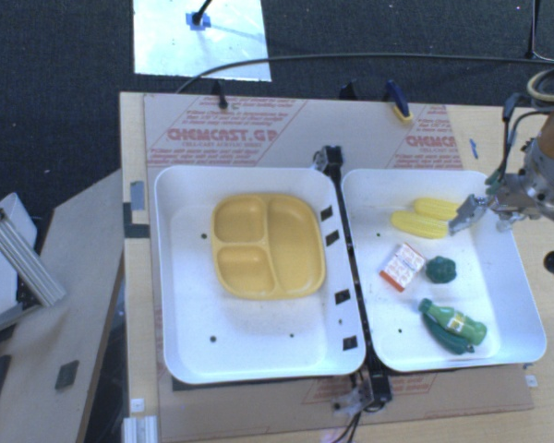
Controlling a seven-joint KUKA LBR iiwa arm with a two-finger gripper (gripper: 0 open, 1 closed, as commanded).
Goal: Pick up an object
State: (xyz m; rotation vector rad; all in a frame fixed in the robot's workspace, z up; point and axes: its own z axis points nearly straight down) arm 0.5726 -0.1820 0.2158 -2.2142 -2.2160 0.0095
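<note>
Right bin (526,340), contents as recorded:

- Two yellow corn cobs (427,217), side by side, just left of the jaws (465,216) and nearly touching their tip. Judged light, stiff plastic, ridged; best taken across the middle.
- Red-and-white small box (403,267), below and left of the jaws; light, flat-sided, easy to pinch.
- Dark green lump (440,269), beside the box; rounded, likely slippery.
- Green bottle (453,326), lying down, well below the jaws.

Left bin (180,340): yellow divided tray (266,245), far left of the jaws.

Jaws: hovered over the bin; apart or together could not be told.
</note>
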